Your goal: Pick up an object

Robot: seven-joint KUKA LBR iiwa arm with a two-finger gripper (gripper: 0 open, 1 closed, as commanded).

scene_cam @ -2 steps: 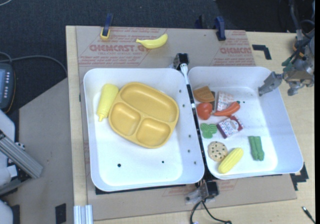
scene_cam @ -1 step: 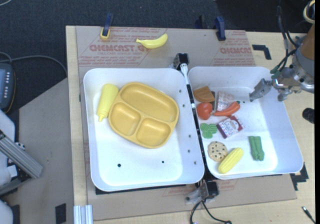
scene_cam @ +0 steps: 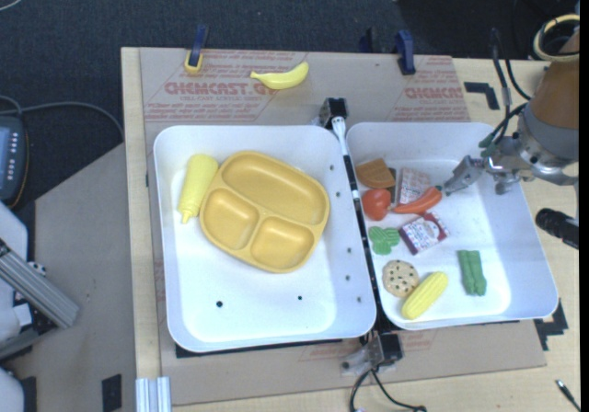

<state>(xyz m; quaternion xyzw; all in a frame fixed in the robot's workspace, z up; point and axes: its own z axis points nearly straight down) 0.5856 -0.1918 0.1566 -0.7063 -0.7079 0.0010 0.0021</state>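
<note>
From my station I see the tool (scene_cam: 457,182) low over the right bin (scene_cam: 515,254), its tip just beside the orange carrot (scene_cam: 417,202), though I cannot tell whether it is apart or together. Near the carrot lie a red tomato (scene_cam: 375,204), a brown bread slice (scene_cam: 375,172), a snack packet (scene_cam: 423,234), a cookie (scene_cam: 399,278), a corn cob (scene_cam: 424,295) and a green pickle (scene_cam: 472,271). The left bin (scene_cam: 267,309) holds a yellow divided tray (scene_cam: 265,211) with a yellow bottle (scene_cam: 195,186) touching it, and a banana (scene_cam: 281,77) rests on the tabletop (scene_cam: 423,88).
</note>
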